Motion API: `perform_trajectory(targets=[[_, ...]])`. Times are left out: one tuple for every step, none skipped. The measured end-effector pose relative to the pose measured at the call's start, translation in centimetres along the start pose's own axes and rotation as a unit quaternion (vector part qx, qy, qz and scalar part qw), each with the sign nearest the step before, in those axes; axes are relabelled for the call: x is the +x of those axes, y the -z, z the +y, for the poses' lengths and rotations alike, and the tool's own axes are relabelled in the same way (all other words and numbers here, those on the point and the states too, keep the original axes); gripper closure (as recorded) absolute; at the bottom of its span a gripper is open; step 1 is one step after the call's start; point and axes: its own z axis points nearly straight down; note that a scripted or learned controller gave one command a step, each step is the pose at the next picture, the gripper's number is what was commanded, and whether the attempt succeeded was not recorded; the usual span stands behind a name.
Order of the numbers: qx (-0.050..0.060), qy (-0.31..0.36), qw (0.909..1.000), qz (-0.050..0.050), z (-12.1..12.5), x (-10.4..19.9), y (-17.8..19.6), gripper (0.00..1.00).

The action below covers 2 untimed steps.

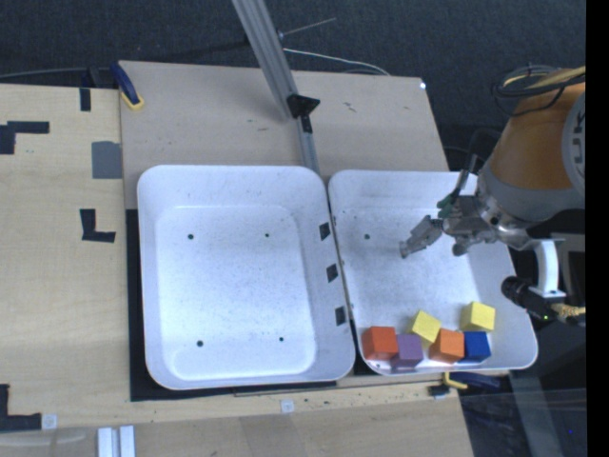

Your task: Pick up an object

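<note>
Clustered along the lower edge of the right bin (pixel 381 198): six blocks (pixel 428 339), with the left bin (pixel 152 255) just beside.

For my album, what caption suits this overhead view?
Gripper above the right bin, coloured blocks at its near edge.

Below our hand (pixel 411 246) we see bare bin floor (pixel 400 293); nearer the front wall the blocks (pixel 428 339) crowd together, leaving tight gaps; the rim (pixel 328 219) stands beyond.
</note>
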Motion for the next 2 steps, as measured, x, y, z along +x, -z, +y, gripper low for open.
perform_trajectory(targets=[[0.004, 0.000, 1.0000, 0.000, -0.1, 2.9, -6.6, 0.00], [0.001, 0.000, 1.0000, 0.000, 0.0, 2.8, -5.3, 1.00]])
